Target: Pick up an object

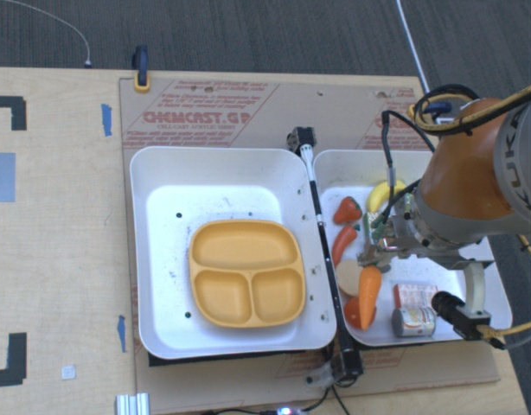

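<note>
The carrot (368, 290), orange and tapered, lies in the right bin (499, 294), its top end just under the claw (380, 251). Whether the claw is spread or pressed together, I cannot tell, since the grey and orange arm (471, 184) covers most of it. Beside the carrot rest a red chili pepper (343, 239), a red tomato-like piece (347, 210), a yellow fruit (380, 195) and a small can (413, 321). The left bin (153, 232) holds a yellow divided tray (246, 271). Both bins sit on a cardboard sheet (214, 111) spread over the pale wooden surface (49, 258).
</note>
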Motion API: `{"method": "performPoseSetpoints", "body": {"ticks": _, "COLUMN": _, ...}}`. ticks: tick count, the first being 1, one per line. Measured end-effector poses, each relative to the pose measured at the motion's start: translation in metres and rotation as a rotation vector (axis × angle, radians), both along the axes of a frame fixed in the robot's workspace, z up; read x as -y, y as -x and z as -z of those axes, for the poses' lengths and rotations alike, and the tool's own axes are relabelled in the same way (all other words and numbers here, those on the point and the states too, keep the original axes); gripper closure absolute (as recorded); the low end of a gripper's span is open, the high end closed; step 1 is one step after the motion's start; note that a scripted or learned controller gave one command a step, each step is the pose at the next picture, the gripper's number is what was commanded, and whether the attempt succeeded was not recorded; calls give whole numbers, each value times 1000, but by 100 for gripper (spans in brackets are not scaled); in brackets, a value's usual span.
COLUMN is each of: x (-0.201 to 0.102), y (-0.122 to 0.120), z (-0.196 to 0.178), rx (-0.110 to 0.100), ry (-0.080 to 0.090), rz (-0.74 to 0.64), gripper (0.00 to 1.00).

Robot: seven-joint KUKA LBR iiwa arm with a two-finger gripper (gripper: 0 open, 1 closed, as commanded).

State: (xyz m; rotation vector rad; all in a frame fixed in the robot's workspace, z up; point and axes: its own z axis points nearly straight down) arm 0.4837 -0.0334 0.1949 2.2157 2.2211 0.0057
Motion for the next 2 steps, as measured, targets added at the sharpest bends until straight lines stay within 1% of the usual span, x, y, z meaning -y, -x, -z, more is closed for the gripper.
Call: {"method": "performPoseSetpoints", "body": {"ticks": 2, "x": 0, "y": -3, "z": -20, "rx": 9, "ry": 2, "rz": -3, "gripper": 100}}
